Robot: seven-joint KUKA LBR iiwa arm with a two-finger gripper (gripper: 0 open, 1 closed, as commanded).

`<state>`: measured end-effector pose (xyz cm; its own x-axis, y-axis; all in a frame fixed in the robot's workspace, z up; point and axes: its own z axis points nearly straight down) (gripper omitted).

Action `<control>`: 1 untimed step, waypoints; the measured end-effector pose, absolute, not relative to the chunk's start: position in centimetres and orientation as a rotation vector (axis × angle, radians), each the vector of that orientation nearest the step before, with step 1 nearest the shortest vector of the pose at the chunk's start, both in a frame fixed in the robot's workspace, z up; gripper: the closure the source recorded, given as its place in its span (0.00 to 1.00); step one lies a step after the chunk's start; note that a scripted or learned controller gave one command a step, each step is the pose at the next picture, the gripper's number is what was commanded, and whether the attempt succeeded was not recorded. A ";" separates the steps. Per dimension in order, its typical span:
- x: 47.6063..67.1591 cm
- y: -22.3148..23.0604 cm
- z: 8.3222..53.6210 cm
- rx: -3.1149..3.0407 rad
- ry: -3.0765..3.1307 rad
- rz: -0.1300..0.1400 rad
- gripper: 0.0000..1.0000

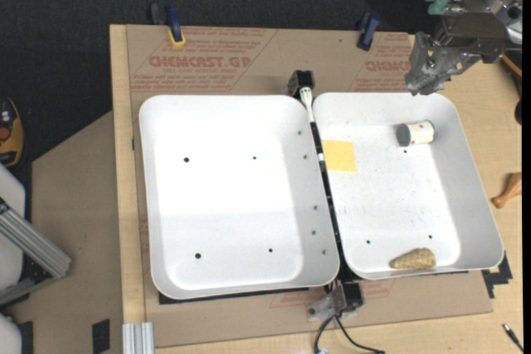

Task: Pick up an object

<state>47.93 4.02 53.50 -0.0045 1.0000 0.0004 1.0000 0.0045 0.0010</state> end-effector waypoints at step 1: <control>47.9 7.4 53.5 2.215 2.226 0.004 1.00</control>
<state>47.93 7.42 53.50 -0.0048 1.0000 0.0008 1.0000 0.0048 0.0024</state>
